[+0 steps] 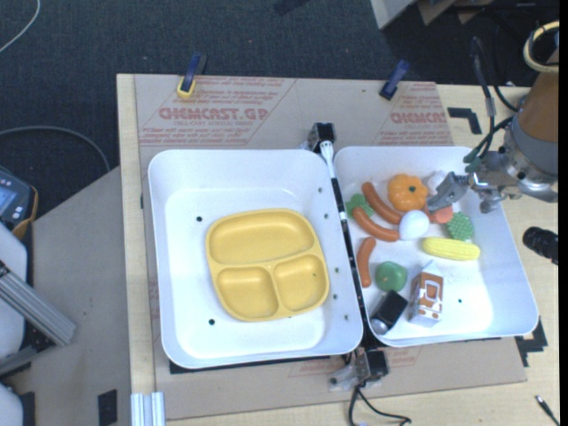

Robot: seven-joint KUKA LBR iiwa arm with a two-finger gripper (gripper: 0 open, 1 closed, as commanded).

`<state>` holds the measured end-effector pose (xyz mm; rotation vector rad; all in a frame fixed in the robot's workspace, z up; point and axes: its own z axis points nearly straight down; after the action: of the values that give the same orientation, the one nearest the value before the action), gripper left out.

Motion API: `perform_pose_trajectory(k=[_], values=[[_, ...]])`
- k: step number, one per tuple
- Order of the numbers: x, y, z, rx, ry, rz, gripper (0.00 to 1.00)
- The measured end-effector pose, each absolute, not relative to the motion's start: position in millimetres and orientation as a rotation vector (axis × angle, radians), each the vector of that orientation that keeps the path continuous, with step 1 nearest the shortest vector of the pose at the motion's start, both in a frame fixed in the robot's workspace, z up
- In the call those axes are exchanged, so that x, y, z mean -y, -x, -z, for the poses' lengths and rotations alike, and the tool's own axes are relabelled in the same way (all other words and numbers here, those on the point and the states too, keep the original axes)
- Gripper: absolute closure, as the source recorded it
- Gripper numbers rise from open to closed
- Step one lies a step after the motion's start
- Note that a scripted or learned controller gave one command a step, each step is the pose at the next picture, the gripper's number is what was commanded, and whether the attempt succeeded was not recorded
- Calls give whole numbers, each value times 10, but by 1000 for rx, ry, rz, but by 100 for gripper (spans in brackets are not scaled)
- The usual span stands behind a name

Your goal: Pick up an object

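Here the claw hangs spread and empty over the right bin's crowded toys, just beside the orange pumpkin; closing there risks nudging the white egg or pinching two at once.

Grey arm with orange wrist band enters from the right edge, wrist angled down and leftward. Two-finger metal gripper sits low; finger state not resolvable.

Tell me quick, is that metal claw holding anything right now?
Two-finger metal gripper: cannot be told; it hangs above the right white bin, near the round orange toy pumpkin.
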<state>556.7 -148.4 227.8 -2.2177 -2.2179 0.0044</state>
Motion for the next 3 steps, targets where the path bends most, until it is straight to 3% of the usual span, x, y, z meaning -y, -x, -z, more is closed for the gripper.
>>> perform_pose_trajectory(k=[2, 3], values=[[1402, -5699, -1301, 2218, 2217, -4, 0], [1387, -5734, -876, 2222, 2223, 11, 0]])
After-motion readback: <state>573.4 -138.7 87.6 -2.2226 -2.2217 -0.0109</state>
